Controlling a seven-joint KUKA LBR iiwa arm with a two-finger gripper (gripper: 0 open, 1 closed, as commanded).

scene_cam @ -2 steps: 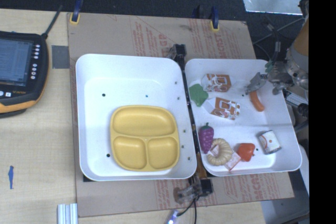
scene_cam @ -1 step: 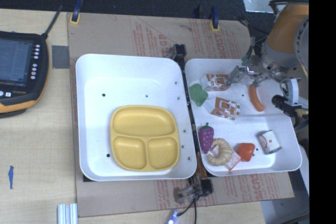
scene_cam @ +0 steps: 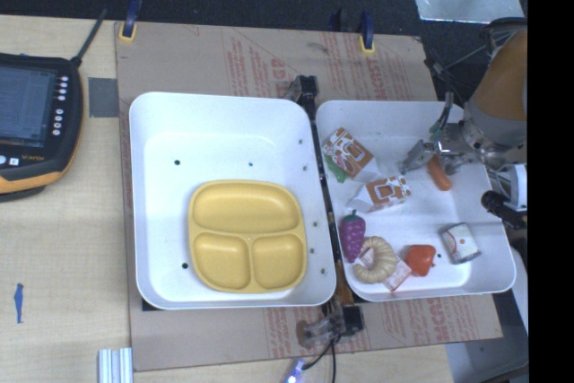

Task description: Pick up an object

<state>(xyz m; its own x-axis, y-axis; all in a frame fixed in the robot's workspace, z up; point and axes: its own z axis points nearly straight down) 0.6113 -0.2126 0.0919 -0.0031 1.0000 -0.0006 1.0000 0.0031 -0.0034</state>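
We can read no text with any certainty. The brown cardboard sheet under the bins carries repeated red printed lettering along its edges, too small and blurred for us to make out. The two small cartons in the right bin bear printed designs, but we cannot read any words. The pendant screen is illegible.

robot lab, teach pendant, clamped cardboard

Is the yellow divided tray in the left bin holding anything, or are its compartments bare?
Bare. The yellow divided tray sits flat in the left bin, and all three compartments show plain yellow surface, with nothing resting in them.
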